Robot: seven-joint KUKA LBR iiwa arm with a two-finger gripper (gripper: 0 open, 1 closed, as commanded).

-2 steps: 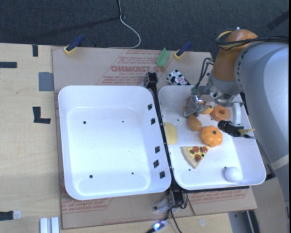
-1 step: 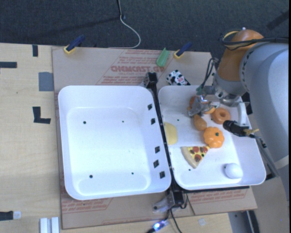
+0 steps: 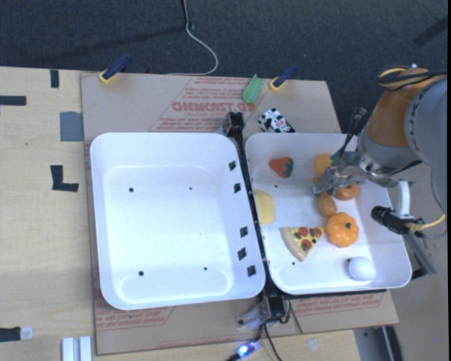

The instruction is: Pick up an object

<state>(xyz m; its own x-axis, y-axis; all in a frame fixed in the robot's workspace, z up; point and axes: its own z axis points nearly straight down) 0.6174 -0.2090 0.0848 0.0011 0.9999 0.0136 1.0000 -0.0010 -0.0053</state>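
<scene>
The right bin (image 3: 387,280) holds several toy foods. A red strawberry (image 3: 282,166) lies near its back left, a pale yellow piece (image 3: 264,207) against its left wall, and a pizza slice (image 3: 302,241) toward the front. An orange pumpkin (image 3: 342,229) sits beside the pizza, and a white ball (image 3: 360,268) rests at the front right. My gripper (image 3: 329,183) is down in the bin's back right, among small orange pieces (image 3: 328,204) and a yellow-orange piece (image 3: 322,162). Its tip is dark and partly hidden by the wrist.
The left bin (image 3: 165,216) stands beside the right one, with a black clip strip (image 3: 244,201) along the shared wall. A black-and-white cow toy (image 3: 272,120) lies on the cardboard behind the right bin. Green and blue-yellow clamps (image 3: 252,89) hold the cardboard's back edge.
</scene>
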